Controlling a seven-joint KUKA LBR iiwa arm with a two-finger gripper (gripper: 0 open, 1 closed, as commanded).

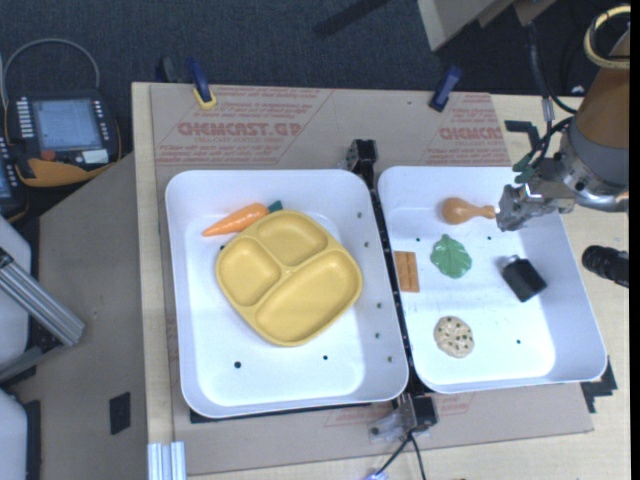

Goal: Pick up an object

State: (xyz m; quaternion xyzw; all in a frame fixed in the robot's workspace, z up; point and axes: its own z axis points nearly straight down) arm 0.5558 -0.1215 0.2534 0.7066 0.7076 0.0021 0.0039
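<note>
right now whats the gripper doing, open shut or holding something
Gripper: cannot be told; it sits over the right bin, beside the drumstick, with nothing seen between its fingers.

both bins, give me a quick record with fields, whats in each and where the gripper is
left bin: yellow divided plate, toy carrot at the plate's far-left edge
right bin: tan drumstick, green leafy piece, orange strip, black block, cookie
gripper: over the right bin's far right part, beside the drumstick's thin end
grasp: nothing seen between the fingers
finger state: cannot tell
</note>
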